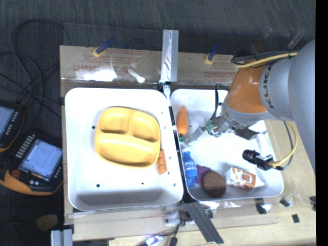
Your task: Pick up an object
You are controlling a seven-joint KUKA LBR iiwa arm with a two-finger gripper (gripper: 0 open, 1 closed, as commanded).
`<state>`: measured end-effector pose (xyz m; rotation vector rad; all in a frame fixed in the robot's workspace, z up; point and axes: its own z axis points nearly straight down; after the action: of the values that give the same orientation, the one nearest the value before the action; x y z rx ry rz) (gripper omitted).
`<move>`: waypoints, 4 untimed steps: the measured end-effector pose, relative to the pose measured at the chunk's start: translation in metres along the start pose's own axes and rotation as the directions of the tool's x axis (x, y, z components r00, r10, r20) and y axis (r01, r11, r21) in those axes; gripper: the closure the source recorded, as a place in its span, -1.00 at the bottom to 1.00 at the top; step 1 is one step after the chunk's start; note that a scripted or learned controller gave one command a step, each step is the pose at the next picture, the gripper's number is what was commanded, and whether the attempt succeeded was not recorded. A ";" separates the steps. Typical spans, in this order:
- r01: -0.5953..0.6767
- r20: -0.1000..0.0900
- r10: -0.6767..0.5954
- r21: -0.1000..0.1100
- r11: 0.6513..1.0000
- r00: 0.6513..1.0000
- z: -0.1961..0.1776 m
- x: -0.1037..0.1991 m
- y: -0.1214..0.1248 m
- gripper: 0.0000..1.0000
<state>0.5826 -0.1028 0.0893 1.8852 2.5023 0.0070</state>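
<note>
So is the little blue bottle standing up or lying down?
Lying down. The blue bottle rests on its side on the floor of the right bin, along its left wall, beside the brown ball.

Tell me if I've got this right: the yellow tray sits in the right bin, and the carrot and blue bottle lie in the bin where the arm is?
Not quite. The camera view shows the yellow tray in the left bin, not the right. The rest holds: the carrot and blue bottle lie in the right bin, where the arm reaches in.
</note>
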 end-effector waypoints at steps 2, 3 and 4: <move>0.180 -0.010 -0.180 0.006 0.984 0.984 -0.102 0.005 0.040 1.00; 0.232 -0.006 -0.232 0.009 0.973 0.973 -0.094 0.037 0.020 1.00; 0.232 -0.007 -0.232 0.008 0.973 0.973 -0.094 0.037 0.020 -1.00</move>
<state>0.5909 -0.0612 0.1833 1.5846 2.7141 -0.0005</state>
